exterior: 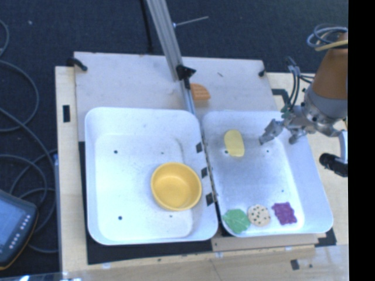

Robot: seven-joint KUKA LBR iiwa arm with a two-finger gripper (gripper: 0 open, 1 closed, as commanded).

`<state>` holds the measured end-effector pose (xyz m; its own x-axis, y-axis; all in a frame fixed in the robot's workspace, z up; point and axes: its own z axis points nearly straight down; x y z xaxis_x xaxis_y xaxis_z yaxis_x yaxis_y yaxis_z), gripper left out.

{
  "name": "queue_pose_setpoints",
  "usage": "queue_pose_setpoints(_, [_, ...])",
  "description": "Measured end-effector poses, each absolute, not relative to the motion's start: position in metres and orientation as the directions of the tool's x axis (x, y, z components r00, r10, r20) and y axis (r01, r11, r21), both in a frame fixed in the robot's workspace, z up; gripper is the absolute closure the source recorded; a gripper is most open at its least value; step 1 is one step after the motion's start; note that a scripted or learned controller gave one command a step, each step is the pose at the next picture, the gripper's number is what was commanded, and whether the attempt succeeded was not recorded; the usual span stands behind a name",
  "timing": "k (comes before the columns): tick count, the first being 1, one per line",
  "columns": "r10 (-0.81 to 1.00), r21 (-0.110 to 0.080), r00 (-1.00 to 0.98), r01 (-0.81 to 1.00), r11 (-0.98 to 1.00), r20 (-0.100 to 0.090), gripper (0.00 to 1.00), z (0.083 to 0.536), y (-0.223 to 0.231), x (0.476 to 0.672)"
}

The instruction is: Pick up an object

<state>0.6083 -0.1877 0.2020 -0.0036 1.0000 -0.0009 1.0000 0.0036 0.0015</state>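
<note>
We see two shallow white bins side by side on the tabletop (67, 174). The left bin (105, 127) contains a yellow bowl (176, 185), upright, resting toward the bin's lower right area near the divider between the bins.

The right bin (304, 180) contains four items. A pale yellow oblong object (234, 143) lies in the upper left part of this bin. Along the near edge we find three small flat pieces in a row: a green piece (236, 220), a round tan piece with dark spots (258, 215) just beside it, and a purple piece (285, 212) to the right.

The gripper (281, 132) hovers over the upper right part of the right bin, apart from the pale yellow oblong object. We observe its fingers (268, 133) spread apart, with nothing between them.

An orange object (200, 92) lies on the board beyond the bins, beside a slanted metal rail (167, 34).
</note>
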Motion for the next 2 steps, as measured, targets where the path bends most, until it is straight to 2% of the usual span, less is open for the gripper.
queue_pose_setpoints(1, [1.0,0.001,-0.004,1.0,0.004,-0.001,0.0,0.202,-0.188,0.608])
queue_pose_setpoints(2, [1.0,-0.004,0.0,1.0,0.0,-0.002,0.0,0.145,-0.196,0.614])
